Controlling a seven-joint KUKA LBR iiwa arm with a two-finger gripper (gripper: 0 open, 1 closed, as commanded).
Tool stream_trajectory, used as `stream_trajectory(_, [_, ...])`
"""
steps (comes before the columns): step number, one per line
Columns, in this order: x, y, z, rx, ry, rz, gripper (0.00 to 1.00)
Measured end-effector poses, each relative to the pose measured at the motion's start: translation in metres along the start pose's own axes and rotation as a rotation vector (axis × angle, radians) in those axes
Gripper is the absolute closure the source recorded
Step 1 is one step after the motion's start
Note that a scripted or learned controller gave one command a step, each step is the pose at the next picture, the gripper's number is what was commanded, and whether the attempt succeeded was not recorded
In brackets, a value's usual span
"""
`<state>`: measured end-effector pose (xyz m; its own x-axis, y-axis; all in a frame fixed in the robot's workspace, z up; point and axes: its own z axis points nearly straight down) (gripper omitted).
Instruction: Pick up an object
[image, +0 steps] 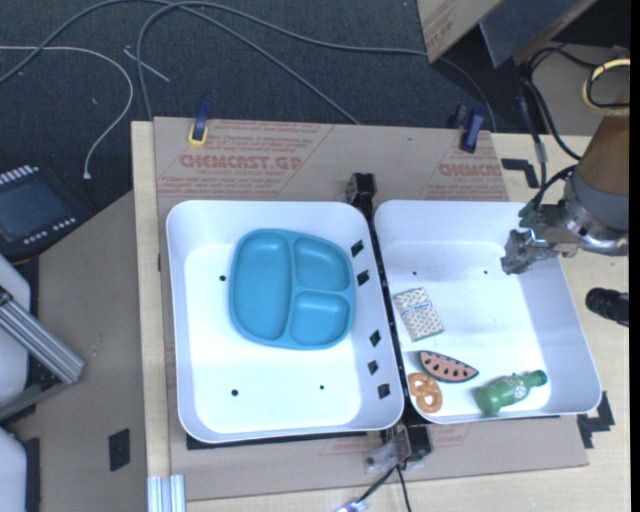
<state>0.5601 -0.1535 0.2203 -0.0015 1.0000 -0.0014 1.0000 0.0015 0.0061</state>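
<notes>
Right bin (560, 330) holds four things along its lower part: patterned packet (418, 312) mid-left, watermelon slice (447, 366) below it, pretzel (425, 392) lower left, green bottle (508, 391) lower right. My fingers (519, 252) hover at that bin's upper right; their spread I cannot tell. Left bin (200, 390): blue divided plate (292, 288).

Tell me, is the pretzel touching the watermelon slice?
Cannot tell. In the camera view the pretzel lies just below-left of the watermelon slice, edges too close to show a gap or contact.
</notes>
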Motion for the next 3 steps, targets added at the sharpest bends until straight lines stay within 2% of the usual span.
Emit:
stream_trajectory(1, [0.000, 0.001, -0.048, 0.000, 0.000, 0.000, 1.00])
stream_trajectory(2, [0.044, -0.016, -0.032, 0.009, 0.004, -0.001, 1.00])
stream_trajectory(3, [0.105, -0.026, -0.028, 0.009, 0.004, -0.004, 1.00])
